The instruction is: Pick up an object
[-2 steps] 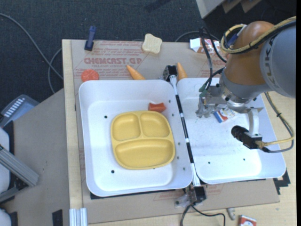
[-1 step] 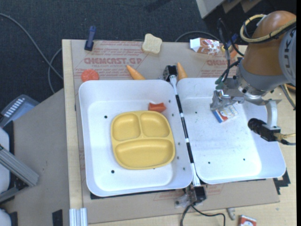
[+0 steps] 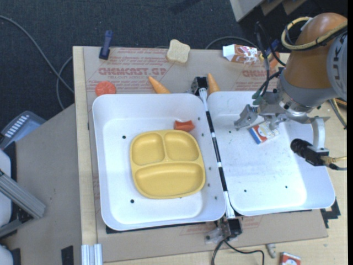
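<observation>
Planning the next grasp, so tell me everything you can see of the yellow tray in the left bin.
The yellow tray is a rounded, plastic-looking divided plate with three compartments: two small ones at the far side, one wide one at the near side. It lies flat, right side up, slightly turned, in the middle of the left bin. An orange piece lies just beyond its far rim.

A divided plate (image 3: 165,164) lies in the left bin (image 3: 110,126). Right of the plate, a small carton (image 3: 261,133) lies in the right bin (image 3: 287,192), under the gripper (image 3: 259,117).
</observation>
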`<state>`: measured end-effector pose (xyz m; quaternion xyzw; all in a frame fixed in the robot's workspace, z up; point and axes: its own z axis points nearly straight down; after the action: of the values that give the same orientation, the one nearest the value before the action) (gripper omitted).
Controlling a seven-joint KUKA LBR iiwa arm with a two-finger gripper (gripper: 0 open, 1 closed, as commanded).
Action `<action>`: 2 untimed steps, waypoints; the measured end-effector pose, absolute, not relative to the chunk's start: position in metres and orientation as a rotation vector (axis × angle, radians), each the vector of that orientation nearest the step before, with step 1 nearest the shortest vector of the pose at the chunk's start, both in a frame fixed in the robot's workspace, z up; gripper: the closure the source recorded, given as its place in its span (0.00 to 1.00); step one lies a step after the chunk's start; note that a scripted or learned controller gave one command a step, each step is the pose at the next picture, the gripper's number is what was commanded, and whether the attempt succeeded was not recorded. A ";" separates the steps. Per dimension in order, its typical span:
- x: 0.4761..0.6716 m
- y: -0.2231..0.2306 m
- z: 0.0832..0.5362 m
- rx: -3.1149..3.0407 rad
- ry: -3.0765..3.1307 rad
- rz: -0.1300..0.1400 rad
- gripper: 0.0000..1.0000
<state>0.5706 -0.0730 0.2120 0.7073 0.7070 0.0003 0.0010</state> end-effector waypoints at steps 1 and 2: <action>0.604 -0.163 0.148 2.221 2.219 -0.002 0.00; 0.603 -0.152 0.106 2.223 2.224 -0.002 0.00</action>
<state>0.6028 -0.1521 0.1060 0.7070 0.7072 -0.0006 -0.0015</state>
